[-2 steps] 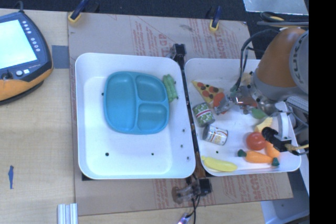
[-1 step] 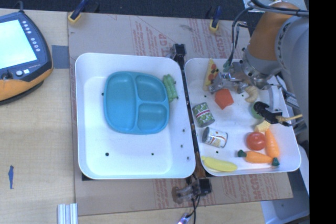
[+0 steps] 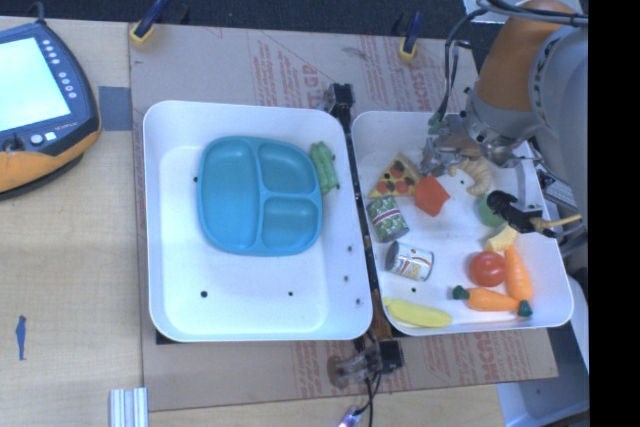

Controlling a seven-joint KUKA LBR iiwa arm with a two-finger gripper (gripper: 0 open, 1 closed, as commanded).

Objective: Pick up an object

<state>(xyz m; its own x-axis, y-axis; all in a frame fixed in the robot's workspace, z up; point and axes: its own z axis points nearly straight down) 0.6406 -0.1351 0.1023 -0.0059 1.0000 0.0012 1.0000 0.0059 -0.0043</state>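
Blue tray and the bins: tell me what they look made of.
Blue tray: probably moulded plastic, one even colour, soft sheen, rounded compartments. Bins: likely thin white plastic, smooth with rolled rims, though coated metal can't be ruled out.

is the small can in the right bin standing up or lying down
Lying down: the small can rests on its side in the right bin, one round end facing the camera.
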